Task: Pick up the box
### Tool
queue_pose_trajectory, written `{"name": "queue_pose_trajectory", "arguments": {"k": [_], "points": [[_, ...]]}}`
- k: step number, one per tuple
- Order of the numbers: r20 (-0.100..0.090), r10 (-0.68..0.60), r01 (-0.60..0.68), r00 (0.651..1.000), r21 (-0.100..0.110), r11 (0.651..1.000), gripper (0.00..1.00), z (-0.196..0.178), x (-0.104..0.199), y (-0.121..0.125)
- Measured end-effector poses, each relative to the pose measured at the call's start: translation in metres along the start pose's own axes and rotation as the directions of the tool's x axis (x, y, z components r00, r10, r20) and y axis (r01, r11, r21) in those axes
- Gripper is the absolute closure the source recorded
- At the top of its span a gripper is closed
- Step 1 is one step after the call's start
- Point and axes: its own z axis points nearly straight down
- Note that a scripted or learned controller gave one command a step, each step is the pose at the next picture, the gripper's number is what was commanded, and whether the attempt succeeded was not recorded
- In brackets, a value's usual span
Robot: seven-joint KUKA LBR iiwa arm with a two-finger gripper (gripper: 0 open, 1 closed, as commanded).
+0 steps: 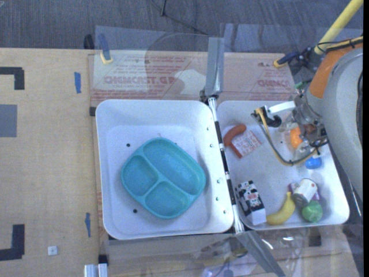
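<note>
We found the bench carrying two shallow white bins side by side. The left bin (109, 120) held a turquoise divided plate (164, 178) with three compartments, lying flat near the bin's middle.

The right bin (340, 212) held the rest of the items. The box (251, 201), a small carton with a black-and-white cow pattern, lay on its side at the bin's near left corner, close against the divider between the bins. Just beside it to the right lay a banana (283, 210), and beyond that a green round fruit (312, 212) touching a small brown-and-white object (304, 190) that we could not identify. Toward the far left of this bin we noted a red sausage-shaped piece (234, 134) touching a red-and-white packet (247, 144). A small blue item (313, 163) sat near the right wall.

The arm entered from the right, its orange band (320, 79) visible above the wrist. The gripper (302, 133) hung over the far right part of the right bin, well apart from the box. Cables and the wrist body obscured the tool, and we could not tell its state. An orange object (295, 137) showed close by it; whether it was held we could not tell.
</note>
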Motion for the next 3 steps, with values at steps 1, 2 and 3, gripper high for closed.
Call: {"name": "queue_pose_trajectory", "arguments": {"k": [1,2,3], "points": [[0.000,-0.043,0.043,0.999,-0.007,0.999,0.00,-0.100,0.014,0.019],[-0.015,-0.143,0.143,0.990,0.002,0.990,0.00,-0.007,-0.067,0.015],[0.002,-0.236,0.236,0.972,-0.007,0.972,0.00,-0.102,-0.075,-0.016]]}}
